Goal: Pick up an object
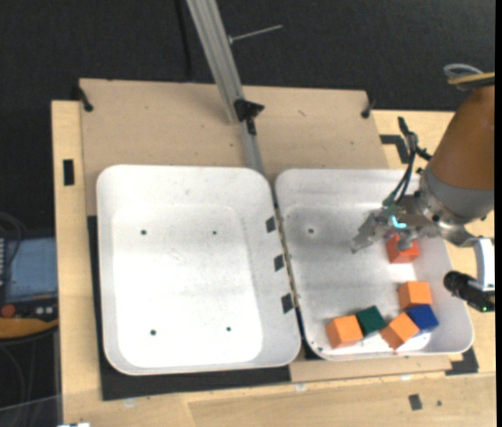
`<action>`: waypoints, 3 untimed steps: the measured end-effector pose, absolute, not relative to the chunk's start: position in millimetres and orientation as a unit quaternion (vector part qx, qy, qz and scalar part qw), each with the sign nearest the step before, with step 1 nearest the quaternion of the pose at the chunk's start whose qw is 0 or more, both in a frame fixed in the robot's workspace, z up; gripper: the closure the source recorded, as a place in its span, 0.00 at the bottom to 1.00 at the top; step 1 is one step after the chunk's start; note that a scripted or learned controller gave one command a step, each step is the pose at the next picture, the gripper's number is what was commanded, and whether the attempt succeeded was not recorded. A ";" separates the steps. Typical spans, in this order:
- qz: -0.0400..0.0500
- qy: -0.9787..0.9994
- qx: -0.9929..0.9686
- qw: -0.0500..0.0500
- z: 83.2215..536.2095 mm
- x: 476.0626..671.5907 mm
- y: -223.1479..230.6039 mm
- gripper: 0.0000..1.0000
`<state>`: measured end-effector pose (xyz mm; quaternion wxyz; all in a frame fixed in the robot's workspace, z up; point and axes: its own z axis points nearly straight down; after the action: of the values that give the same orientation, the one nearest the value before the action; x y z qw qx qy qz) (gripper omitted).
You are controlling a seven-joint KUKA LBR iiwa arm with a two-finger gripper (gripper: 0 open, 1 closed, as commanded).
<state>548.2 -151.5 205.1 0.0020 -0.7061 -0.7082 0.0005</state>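
In the right bin (322,203), a red block (403,253) lies near the right wall. My gripper (392,240) hangs over it, open, with one grey finger (365,237) splayed out to the block's left. Nothing is held between the fingers. The arm's orange band and grey wrist hide the gripper's right side. Along the bin's front edge lie an orange block (344,329), a green block (371,318), a second orange block (401,329), a blue block (422,317) and a third orange block (415,293).
The left bin (189,265) stands beside the right one, with a hinged divider (281,265) between them. A slanted metal pole (220,60) rises at the back. Cables and a black fitting (465,287) sit at the right bin's right edge.
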 end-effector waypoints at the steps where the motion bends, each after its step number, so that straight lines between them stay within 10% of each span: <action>1: -0.001 -0.707 -0.707 0.000 207.2 549.2 -151.5 0.00; 3: 0.002 -0.707 -0.708 0.001 112.0 539.4 -150.6 0.00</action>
<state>539.4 -150.6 112.0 0.0011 -0.7077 -0.7065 0.0022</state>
